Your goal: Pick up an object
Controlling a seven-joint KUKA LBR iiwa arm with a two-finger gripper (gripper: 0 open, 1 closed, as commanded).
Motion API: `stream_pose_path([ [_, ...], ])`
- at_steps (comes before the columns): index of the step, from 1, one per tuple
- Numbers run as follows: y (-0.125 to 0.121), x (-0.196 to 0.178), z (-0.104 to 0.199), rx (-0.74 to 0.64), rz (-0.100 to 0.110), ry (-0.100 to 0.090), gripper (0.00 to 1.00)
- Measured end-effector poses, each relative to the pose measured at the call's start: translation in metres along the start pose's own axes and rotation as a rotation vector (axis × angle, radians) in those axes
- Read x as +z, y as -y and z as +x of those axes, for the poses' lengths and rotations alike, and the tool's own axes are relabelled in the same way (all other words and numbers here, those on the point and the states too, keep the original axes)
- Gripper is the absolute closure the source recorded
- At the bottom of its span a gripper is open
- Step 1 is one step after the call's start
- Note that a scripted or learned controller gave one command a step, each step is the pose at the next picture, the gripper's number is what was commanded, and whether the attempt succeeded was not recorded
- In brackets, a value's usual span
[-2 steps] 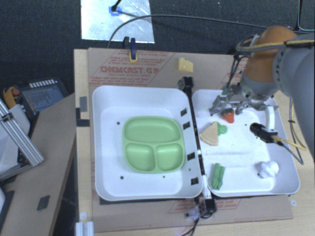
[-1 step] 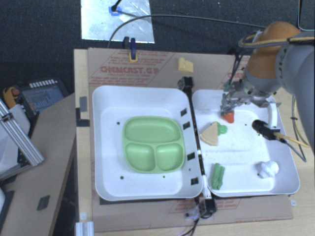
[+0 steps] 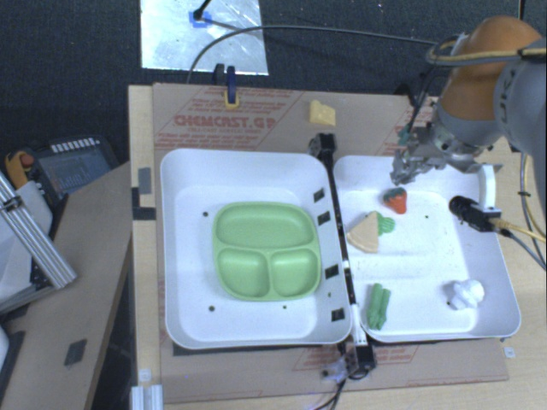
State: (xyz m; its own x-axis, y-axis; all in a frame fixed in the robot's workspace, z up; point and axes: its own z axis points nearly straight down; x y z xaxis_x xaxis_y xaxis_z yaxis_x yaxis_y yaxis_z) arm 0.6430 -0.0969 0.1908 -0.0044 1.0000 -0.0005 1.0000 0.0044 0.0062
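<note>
The gripper (image 3: 403,176) hangs just above a small red and green toy (image 3: 395,200) in the right bin (image 3: 496,289); its opening cannot be told.

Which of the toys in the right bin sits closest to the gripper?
The small red and green toy, just below the gripper. The tan wedge, green piece and white toy all lie farther down the bin.

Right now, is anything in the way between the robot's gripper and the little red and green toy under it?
Nothing visible is. The gripper hangs right above the small red and green toy in the right white bin. The tan wedge-shaped toy lies off to the side.
</note>
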Motion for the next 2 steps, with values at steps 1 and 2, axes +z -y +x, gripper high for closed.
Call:
stream_pose_path([
  [1, -0.001, -0.023, 0.0, 0.0, 0.003, 0.0, 1.0],
  [2, 0.009, -0.034, 0.049, -0.004, 0.005, -0.003, 1.0],
])
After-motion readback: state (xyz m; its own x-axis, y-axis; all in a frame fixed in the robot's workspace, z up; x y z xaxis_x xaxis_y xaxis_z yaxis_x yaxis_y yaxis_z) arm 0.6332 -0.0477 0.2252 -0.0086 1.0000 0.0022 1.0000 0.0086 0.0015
